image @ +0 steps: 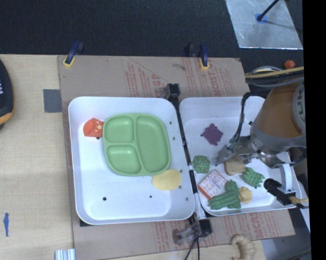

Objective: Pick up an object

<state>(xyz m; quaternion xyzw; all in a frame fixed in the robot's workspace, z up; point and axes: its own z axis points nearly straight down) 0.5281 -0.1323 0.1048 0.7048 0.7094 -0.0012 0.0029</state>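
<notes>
We see the gripper (pixel 231 153) low in the right bin (pixel 218 109), just beside a tan piece (pixel 235 166) — whether its fingers are parted or closed, we cannot tell. Around it lie a purple shape (pixel 212 134), a round green piece (pixel 201 164), a red-and-white packet (pixel 212 183), a green cactus-like toy (pixel 225 198) and another green piece (pixel 253 177). The left bin (pixel 88 198) holds three things — one green divided plate (pixel 137 143), one red item (pixel 92 127), one yellow piece (pixel 167 180). Both bins sit on cardboard (pixel 123 75) on the desk (pixel 26 174).

One fixed camera looks steeply down from above the bench (pixel 31 174), taking in both white bins (pixel 78 156) from moderate height.
</notes>
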